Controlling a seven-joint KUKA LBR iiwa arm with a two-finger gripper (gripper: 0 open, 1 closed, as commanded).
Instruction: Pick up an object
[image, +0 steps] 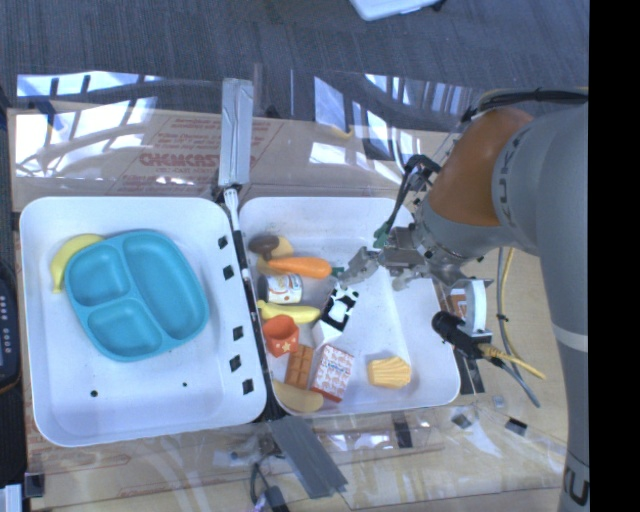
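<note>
My gripper (352, 270) hangs over the middle of the right bin (425, 345), reaching in from the grey arm with the orange band (470, 175). Just below its tip lies a black-and-white box (340, 308); whether they touch I cannot tell. To the left of the gripper lie an orange carrot (297, 267), a brown mushroom (264, 243), a small can (284, 288), a yellow banana (290, 313) and a red cup (280, 330). Nearer the front are a chocolate bar (298, 366), a red-and-white carton (333, 372) and a yellow cracker (389, 372).
The left bin (60, 400) holds a blue divided plate (135, 292) with a yellow banana (68, 255) tucked under its left rim. A ridge with black clips (238, 300) separates the bins. Cables and a black fitting (465, 335) sit by the right bin's right wall.
</note>
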